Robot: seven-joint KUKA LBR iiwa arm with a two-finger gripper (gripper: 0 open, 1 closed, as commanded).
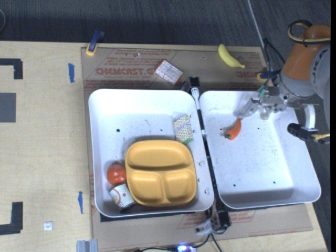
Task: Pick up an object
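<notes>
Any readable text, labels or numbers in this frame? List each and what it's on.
"CHEMCAST" in red, followed by more letters too blurred to read: on the brown board behind the left bin.
More red print on that board's right end near the banana, and along its front edge: too blurred to read.
Patterned packet on the board: print too small to read.
Packet in the left bin: unreadable.
</notes>
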